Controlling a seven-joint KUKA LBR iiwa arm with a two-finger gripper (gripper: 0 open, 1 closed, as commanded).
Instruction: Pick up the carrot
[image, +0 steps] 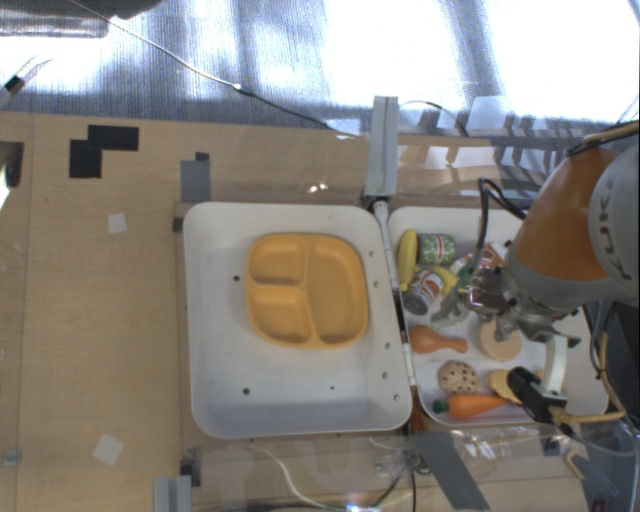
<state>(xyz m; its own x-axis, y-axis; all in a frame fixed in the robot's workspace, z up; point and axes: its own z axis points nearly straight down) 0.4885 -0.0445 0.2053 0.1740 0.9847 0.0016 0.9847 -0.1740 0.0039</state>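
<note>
The carrot (478, 405) is orange and tapered. It lies along the near wall of the right bin (430, 408), its tip pointing right. My gripper (480, 293) hangs over the middle of that bin, well behind the carrot and above the cans, and a metal cluster at the wrist hides its tips. The grey arm with its orange band (560, 235) comes in from the right and covers the bin's right side.
The right bin also holds a banana (407, 257), a green can (436, 248), a red-and-white can (424, 292), an orange drumstick (437, 340), a speckled cookie (457, 377) and a tan disc (500, 343). In the left bin (215, 400) sits a yellow divided plate (305, 288).
</note>
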